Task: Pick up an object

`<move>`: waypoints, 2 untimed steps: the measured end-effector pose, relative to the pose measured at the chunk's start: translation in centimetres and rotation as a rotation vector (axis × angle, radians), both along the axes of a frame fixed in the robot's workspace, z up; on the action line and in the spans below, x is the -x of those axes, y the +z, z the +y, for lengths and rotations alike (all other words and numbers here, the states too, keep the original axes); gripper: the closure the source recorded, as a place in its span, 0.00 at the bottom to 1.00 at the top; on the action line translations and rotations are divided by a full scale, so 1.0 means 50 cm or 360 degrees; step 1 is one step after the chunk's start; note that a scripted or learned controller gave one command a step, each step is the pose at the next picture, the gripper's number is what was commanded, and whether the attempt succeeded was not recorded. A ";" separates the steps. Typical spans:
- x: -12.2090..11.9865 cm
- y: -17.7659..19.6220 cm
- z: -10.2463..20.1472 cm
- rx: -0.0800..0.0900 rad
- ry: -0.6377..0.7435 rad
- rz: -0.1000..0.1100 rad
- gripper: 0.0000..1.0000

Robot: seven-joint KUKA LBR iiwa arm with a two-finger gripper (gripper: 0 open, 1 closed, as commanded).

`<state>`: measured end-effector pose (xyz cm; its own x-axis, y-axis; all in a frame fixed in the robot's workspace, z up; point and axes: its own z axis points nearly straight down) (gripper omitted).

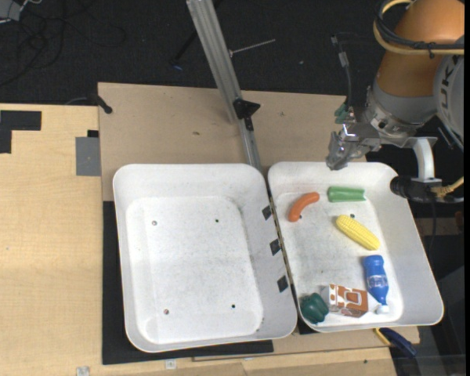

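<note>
The right bin [411,233] holds several small items: an orange sausage [302,205], a green block [345,195], a yellow corn cob [357,232], a blue bottle [375,279], a brown-and-white carton [347,299] and a dark green lump [314,309]. My gripper [338,157] hangs over the bin's far edge, above and just behind the green block, with nothing seen between its fingers. Its fingers point down and blur into the metal wrist.
The left bin [133,210] lies beside the right one, with black clips [275,246] along the shared rim. A slanted aluminium rail [223,69] rises behind the bins. Wooden bench surface spreads to the left.
</note>
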<state>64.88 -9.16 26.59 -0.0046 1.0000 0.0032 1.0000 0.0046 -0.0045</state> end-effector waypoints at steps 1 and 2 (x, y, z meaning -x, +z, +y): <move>0.015 -0.004 0.121 0.0000 0.0000 -0.0001 1.00; 0.037 -0.042 0.227 0.0001 0.0000 0.0002 1.00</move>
<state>63.03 2.17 24.50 -0.0044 1.0000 0.0024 1.0000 0.0044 -0.0060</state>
